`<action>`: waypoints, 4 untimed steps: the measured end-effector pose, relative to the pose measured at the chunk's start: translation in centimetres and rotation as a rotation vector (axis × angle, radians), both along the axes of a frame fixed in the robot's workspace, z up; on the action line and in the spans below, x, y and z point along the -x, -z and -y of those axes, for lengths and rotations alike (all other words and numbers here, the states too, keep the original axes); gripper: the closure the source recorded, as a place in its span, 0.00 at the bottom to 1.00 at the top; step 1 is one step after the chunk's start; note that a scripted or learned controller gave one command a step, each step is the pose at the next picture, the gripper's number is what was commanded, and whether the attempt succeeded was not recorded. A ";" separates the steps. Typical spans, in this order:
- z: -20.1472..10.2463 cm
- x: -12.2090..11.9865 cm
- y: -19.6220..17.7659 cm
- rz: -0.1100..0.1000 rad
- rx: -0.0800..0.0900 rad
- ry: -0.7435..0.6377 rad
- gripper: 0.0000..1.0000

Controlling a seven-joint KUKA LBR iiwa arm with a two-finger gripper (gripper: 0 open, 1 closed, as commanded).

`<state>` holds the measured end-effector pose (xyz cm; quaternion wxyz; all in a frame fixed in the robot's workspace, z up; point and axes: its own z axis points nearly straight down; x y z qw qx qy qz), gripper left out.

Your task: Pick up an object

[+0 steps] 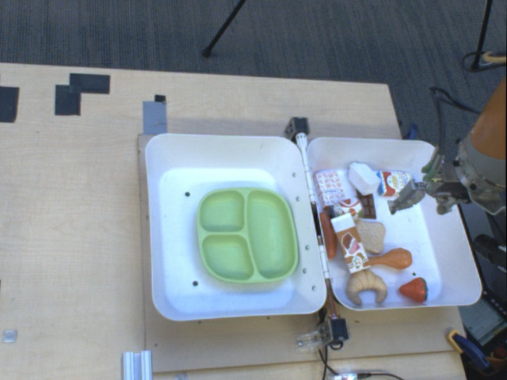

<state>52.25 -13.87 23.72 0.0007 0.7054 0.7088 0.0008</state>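
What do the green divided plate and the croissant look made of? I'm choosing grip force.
The green divided plate looks like moulded plastic: uniform pale green, smooth, with a soft sheen and rounded compartment edges. The croissant seems a toy, probably plastic or rubber: even tan colour, smooth ridges; too small to be sure.

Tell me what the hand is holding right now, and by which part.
Nothing visible. The hand hangs over the right bin, beside the toy food, with no item between its fingers.

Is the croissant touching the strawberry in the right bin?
Apart. The camera view shows a strip of white bin floor between the croissant and the strawberry, both near the front wall of the right bin.
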 end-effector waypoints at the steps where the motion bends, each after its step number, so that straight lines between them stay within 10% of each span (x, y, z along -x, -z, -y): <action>1: 0.2 2.7 15.1 0.004 0.000 0.002 0.00; 2: 5.4 3.4 15.1 0.004 0.003 0.004 0.00; 3: 1.9 3.3 15.1 0.007 0.003 0.002 0.00; 4: 5.0 3.4 15.1 0.005 0.002 0.003 0.00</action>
